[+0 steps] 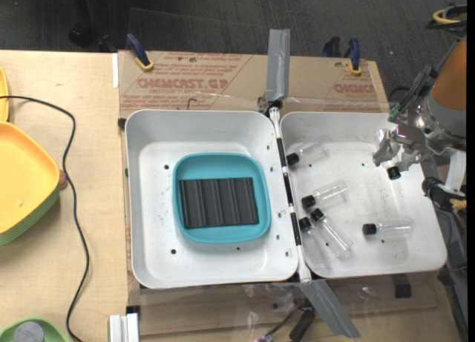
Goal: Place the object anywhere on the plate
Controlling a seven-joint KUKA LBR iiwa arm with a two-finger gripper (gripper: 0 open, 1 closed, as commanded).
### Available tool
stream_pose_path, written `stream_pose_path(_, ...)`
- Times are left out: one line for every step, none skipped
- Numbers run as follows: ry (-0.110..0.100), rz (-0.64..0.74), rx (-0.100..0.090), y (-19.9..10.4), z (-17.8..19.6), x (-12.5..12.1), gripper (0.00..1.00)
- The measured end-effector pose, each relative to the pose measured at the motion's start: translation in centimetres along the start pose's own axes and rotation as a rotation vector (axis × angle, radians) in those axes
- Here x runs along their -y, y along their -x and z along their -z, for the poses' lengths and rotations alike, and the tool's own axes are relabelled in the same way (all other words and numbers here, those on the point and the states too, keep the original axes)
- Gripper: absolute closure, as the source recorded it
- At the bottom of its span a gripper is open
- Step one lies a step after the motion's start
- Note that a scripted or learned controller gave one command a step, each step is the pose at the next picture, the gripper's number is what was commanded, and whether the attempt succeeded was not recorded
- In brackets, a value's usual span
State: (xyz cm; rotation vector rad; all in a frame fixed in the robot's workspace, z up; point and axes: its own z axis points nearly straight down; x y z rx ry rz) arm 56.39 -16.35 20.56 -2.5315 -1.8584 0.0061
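A teal plate (221, 240) with a dark ridged centre lies in the left white bin (148, 185). Several clear vials with black caps lie in the right white bin (415, 255): one at the far left (306, 155), one in the middle (326, 195), one nearer the front (332, 235) and one at the right (387, 228). My gripper (395, 156) hangs over the right bin's far right part, well away from the plate. A small black cap (393, 173) sits right under the gripper; whether it is held or lying on the bin floor cannot be made out.
A metal divider (285, 177) runs between the two bins. Cardboard (193, 81) clamped behind the bins lines the back. On the wooden bench to the left sit yellow dishes (22, 177) and a black cable (74, 207).
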Motion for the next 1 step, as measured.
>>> stream_pose_path(0.0,0.0,0.0,0.0,0.01,-0.01,0.0)
